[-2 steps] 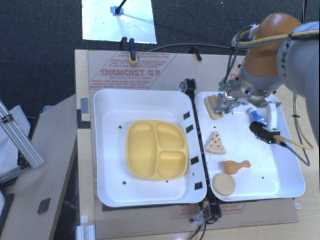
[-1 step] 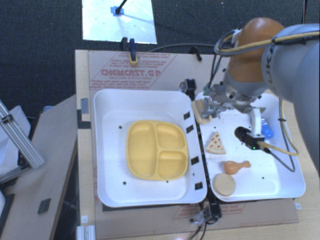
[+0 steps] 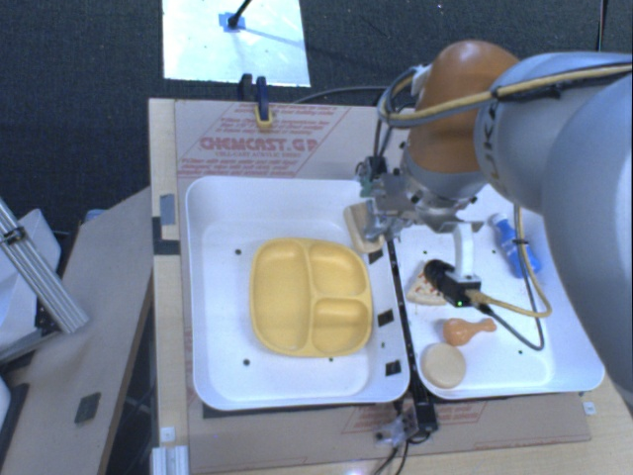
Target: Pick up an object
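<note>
Item: a tan block (image 3: pixel 358 228) lies in the left bin (image 3: pixel 213 265), against its right wall and toward the far end. It lies flat and slightly skewed to the bin edge.

Gripper (image 3: pixel 380 228): positioned directly at the block's right edge, over the line where the two bins meet. It overlaps the block in this view. Contact cannot be confirmed, and I cannot tell whether the gripper is open or closed. No object is seen to be held.

Arm (image 3: pixel 559 137): enters from the right and crosses above the far half of the right bin (image 3: pixel 559 359). Its orange band (image 3: pixel 460 77) sits above the wrist.

Left bin, other contents: a yellow divided tray (image 3: pixel 312 297) lies in the middle, just near and left of the block and apart from it.

Right bin contents:
- A pale slice (image 3: pixel 423 287) lies near the left wall, on the near side of the gripper.
- A tan drumstick (image 3: pixel 465 330) lies just nearer than the slice.
- A round tan disc (image 3: pixel 443 364) lies in the near left corner, just beside the drumstick.
- A blue thing (image 3: pixel 516 245) lies toward the right, partly under the arm. Its kind is not determinable.

Surroundings: both bins stand on a printed sheet (image 3: pixel 262 137). A blue and yellow clamp (image 3: pixel 260 102) holds the sheet's far edge.
</note>
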Robot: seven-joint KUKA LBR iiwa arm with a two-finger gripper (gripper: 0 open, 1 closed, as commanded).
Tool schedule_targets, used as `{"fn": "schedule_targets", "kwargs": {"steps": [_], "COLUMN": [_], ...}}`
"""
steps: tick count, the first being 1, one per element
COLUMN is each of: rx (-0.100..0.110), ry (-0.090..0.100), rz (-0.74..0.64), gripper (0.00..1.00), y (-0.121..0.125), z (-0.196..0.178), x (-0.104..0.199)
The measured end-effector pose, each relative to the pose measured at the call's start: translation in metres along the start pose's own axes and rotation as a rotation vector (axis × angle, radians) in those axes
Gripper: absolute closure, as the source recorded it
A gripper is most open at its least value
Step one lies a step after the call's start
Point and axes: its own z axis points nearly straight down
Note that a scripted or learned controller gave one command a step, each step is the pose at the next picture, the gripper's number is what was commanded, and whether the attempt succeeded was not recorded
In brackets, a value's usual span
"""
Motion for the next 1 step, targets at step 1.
{"fn": "schedule_targets", "kwargs": {"steps": [1], "rx": [-0.001], "ry": [0.000], "rz": [0.001], "gripper": [1.00], "y": [-0.0149], "z": [-0.0120], "x": [0.0394]}}
